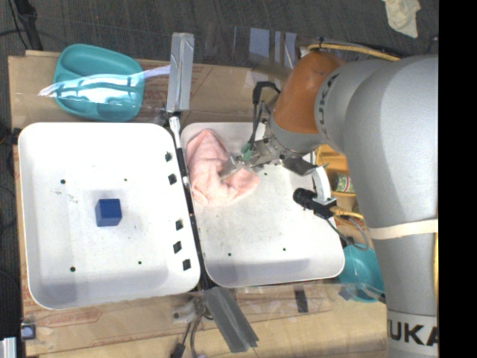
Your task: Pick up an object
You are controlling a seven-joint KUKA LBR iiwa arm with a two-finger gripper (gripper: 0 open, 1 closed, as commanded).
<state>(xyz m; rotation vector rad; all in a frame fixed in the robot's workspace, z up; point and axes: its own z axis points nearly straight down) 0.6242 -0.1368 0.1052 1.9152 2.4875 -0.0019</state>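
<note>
In the right bin (298, 263), your end effector (242, 162) sits low against the right edge of a crumpled pink cloth (211, 168) lying at the bin's upper left; how far it is open cannot be told. A blue cube (109, 212) rests in the left bin (45, 274)

Grey arm (387, 125) reaching in, tool (242, 161) lowered

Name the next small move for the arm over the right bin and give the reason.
Probably a short straight lift to test the grasp. The gripper sits low in the right bin, against the right edge of the pink cloth, which lies bunched near the divider. Whether any cloth is caught cannot be seen from this angle, so a small rise would show it.
</note>
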